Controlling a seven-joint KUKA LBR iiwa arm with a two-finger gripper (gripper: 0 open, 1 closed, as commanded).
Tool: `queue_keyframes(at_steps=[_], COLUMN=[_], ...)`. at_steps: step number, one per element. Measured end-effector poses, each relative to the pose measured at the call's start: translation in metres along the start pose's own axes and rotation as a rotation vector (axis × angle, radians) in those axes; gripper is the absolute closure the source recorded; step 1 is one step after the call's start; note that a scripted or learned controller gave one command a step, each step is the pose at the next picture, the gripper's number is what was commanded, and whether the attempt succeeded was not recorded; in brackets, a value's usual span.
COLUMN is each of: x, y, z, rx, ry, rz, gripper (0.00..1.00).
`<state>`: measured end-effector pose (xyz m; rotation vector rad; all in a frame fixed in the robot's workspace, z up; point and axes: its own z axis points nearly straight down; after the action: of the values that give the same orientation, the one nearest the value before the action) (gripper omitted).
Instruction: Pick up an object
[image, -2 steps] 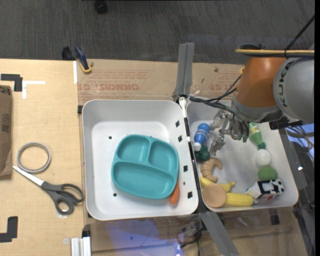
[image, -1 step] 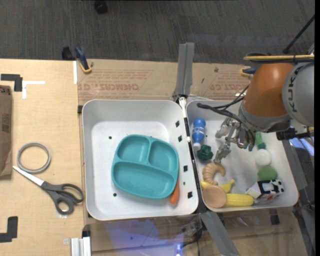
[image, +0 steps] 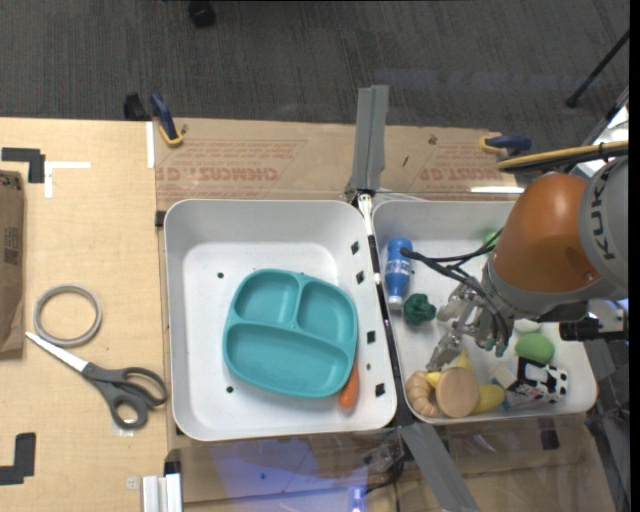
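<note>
My gripper (image: 468, 345) hangs low over the middle of the right bin (image: 580, 400), its fingers spread, and I see nothing between them. Just below it lie a tan round ball (image: 458, 392), a yellow piece (image: 490, 397) and a beige ridged pastry-like toy (image: 421, 393). A dark green toy (image: 418, 309) sits to the gripper's left, and a blue bottle (image: 398, 268) lies beyond it by the bin's left wall. To the right are a bright green piece (image: 535, 347) and a black-and-white toy (image: 540, 382).
The left bin (image: 190, 300) holds a teal divided plate (image: 291, 333) with an orange carrot (image: 348, 390) at its lower right edge. Scissors (image: 105, 380) and a tape roll (image: 67, 313) lie on the bench to the left.
</note>
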<state>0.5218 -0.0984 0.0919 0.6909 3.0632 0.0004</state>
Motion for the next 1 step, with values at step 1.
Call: queue_keyframes(at_steps=[1], x=[-0.0012], y=[0.0002], z=[-0.0091], rx=[-0.001], ry=[-0.002], rz=[-0.001], gripper=[1.0])
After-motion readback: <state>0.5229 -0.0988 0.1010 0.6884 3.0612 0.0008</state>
